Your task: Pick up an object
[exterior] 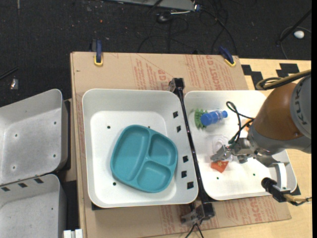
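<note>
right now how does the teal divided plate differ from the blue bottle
The teal divided plate is far larger than the blue bottle. The plate lies flat in the left bin, alone; the bottle lies on its side in the right bin, against something green. The plate is teal, the bottle a deeper blue. Both sit apart from the claw.

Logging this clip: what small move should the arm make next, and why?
Probably lower a little onto the red piece. The gripper sits right above it in the right bin, and nothing shows it held; the blue bottle lies farther off.
</note>
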You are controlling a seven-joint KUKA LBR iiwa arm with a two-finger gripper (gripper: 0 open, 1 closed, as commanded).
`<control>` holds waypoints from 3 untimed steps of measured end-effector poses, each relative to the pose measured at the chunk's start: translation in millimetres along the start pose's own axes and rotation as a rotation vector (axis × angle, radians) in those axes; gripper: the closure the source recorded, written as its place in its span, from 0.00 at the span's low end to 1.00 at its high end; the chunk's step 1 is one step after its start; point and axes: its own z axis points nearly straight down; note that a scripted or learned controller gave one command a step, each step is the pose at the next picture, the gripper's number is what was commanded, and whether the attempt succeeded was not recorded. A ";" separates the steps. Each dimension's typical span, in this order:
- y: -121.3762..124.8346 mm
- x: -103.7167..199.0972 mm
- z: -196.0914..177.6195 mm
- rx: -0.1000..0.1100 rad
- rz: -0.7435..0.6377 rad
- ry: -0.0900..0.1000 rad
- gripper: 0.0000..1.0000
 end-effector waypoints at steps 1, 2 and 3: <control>4.4 0.8 -14.2 -0.014 0.000 -0.002 1.00; -2.4 2.1 -73.3 -0.001 -0.002 -0.008 1.00; -1.0 2.1 -105.8 -0.001 -0.002 -0.008 1.00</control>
